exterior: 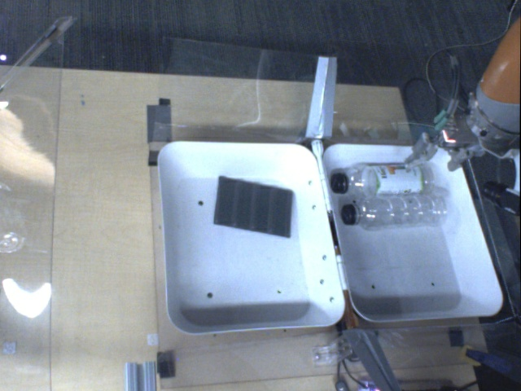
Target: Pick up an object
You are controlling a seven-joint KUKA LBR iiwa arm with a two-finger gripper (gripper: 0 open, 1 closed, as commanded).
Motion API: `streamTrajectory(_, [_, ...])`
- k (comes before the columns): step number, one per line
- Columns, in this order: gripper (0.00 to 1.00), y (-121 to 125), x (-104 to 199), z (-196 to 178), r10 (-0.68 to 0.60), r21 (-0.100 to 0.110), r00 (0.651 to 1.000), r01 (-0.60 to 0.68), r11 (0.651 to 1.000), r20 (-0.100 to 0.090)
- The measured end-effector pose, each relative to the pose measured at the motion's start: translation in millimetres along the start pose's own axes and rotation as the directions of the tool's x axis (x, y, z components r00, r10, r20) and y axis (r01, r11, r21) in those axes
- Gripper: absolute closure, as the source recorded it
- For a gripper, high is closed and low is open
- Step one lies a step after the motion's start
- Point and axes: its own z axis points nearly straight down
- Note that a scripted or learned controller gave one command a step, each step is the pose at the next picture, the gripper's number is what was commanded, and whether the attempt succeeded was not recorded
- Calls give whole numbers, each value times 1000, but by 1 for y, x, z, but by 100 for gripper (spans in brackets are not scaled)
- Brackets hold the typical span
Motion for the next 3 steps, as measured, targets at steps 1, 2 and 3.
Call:
streamTrajectory(1, [0, 20, 19, 79, -203, -21, 979, 204, 979, 11])
streamTrajectory(2, [0, 45, 32, 6, -186, -5, 983, 186, 983, 2])
streamTrajectory(3, [0, 42, 39, 85, -315, -35, 949, 315, 948, 17])
